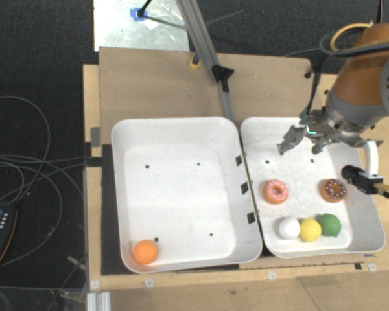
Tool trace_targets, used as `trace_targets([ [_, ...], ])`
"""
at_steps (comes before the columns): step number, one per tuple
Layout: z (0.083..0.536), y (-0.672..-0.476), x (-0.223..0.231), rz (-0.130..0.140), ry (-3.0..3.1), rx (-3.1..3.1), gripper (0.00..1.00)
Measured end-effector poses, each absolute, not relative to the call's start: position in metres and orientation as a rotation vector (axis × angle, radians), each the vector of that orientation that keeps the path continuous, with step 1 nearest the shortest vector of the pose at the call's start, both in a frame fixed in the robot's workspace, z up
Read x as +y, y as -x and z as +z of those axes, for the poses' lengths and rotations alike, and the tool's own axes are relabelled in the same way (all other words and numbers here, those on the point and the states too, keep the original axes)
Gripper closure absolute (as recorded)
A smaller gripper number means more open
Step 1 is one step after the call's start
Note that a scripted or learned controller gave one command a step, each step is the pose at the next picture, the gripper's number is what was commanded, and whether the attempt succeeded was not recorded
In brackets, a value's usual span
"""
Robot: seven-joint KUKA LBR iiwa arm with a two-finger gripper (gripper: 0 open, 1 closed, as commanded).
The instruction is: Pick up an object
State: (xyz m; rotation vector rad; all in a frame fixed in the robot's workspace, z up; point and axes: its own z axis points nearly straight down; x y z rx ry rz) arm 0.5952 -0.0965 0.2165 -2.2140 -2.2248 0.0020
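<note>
A brown surface [162, 83] on dark carpet bears two white bins. The tool [305, 142], fingers spread and holding nothing, hangs over the right bin [266, 131], above the pink donut [275, 192], lying flat.

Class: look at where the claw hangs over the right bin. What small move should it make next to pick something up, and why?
Probably lower toward the pink donut. The claw hangs open above the right bin with nothing between its fingers, and that donut lies closest, apart from the other items.
</note>
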Motion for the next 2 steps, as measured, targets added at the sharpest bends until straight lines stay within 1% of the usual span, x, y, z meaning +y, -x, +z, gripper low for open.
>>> trace_targets([
  [1, 0.219, -0.596, -0.097, -0.002, 2.218, -2.226, 0.00],
  [2, 0.156, -0.594, -0.097, 0.004, 2.218, -2.219, 0.00],
])
